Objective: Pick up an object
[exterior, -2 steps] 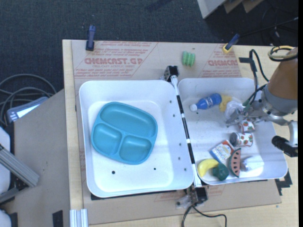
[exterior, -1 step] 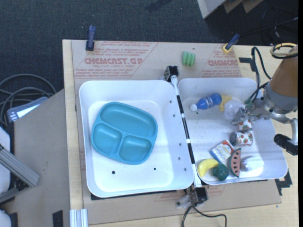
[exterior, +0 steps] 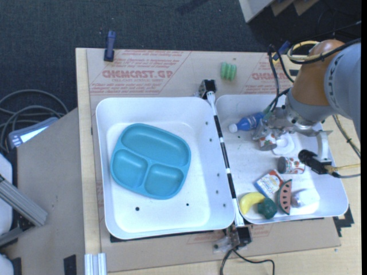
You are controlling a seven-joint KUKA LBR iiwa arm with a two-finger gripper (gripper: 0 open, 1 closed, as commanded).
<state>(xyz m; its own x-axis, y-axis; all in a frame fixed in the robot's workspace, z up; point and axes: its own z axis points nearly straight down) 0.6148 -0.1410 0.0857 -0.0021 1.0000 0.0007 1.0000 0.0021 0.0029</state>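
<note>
Camera view, lower right of frame: lemon [exterior: 250, 201], green toy [exterior: 266, 209], melon slice [exterior: 284, 195] clustered in right bin [exterior: 335, 202]. Higher up, gripper [exterior: 270, 137] low beside blue bottle [exterior: 250, 122]; jaw state impossible to tell. Best centred over one item before closing.

A single fixed camera looks down on the bench [exterior: 143, 73] from above at a slant, far enough off to take in both white bins whole, the left bin [exterior: 114, 211] and the right bin [exterior: 330, 202] lying side by side across the middle of the view. The bench's far edge runs along the upper part of the picture, with dark floor beyond it. The arm [exterior: 332, 73] enters from the view's right, over the right bin's far corner.
</note>
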